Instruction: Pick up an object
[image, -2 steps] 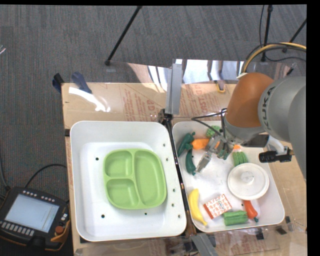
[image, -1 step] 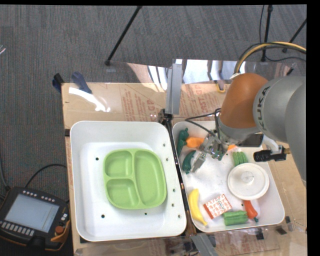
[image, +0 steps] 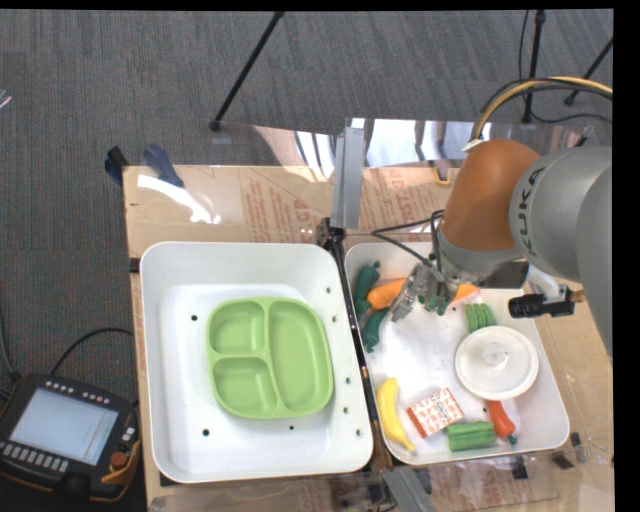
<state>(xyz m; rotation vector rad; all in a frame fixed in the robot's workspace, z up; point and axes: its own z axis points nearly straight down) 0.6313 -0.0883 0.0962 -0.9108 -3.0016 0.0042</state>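
1. Red printing runs across the brown cardboard sheet (image: 270, 205) behind the bins; it is too blurred to read. The small red-and-white printed packet (image: 436, 411) also carries markings that cannot be made out.
2. The left shallow white bin (image: 170, 290) holds a light green plastic plate with three compartments (image: 270, 357), lying flat near its middle.
3. The right shallow white bin (image: 555, 400) holds a round white lid-like dish (image: 497, 363), a yellow toy banana (image: 393, 415) just beside the packet, a green ridged block (image: 470, 436), a small orange-red carrot-shaped toy (image: 503, 421), a green ribbed piece (image: 481, 316), dark green pepper-shaped toys (image: 372, 310) along the left wall, and an orange toy piece (image: 388, 293).
4. The two-finger gripper (image: 423, 298) hangs over the far part of the right bin, next to the orange piece; whether its fingers are spread or pinching anything cannot be told.
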